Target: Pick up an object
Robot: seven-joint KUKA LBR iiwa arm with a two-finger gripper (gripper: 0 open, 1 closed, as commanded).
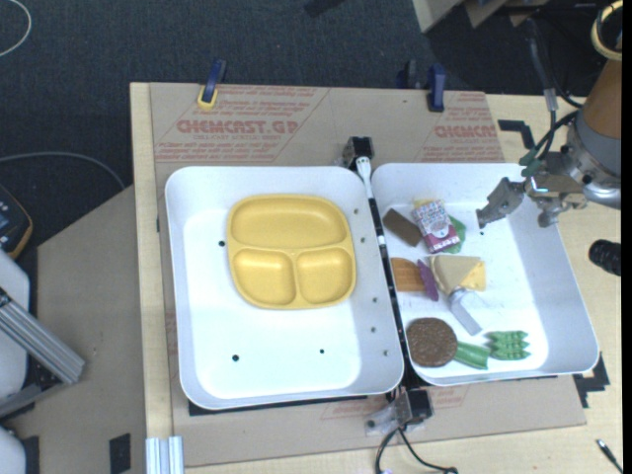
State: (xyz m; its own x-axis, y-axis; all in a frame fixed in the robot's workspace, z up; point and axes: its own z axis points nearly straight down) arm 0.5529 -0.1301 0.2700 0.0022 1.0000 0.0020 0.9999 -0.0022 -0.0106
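Note:
My gripper [521, 203] hovers over the upper right part of the right bin [553, 294]; its fingers [497, 202] look spread with nothing between them. Below and left of it lie the toy food pieces: a pink-and-white packet [433, 220] on a green piece, a brown slab [401, 227], a yellow cheese wedge [459, 271], an orange piece [406, 275] with a purple stick, a grey tube [465, 311], a round brown patty [432, 342] and green beans [502, 347].
The left bin [197, 334] holds a yellow three-compartment tray [291, 249]. A black divider clip [359, 152] sits between the bins at the back. Blue and yellow clamps [209, 85] hold the cardboard base at the far edge.

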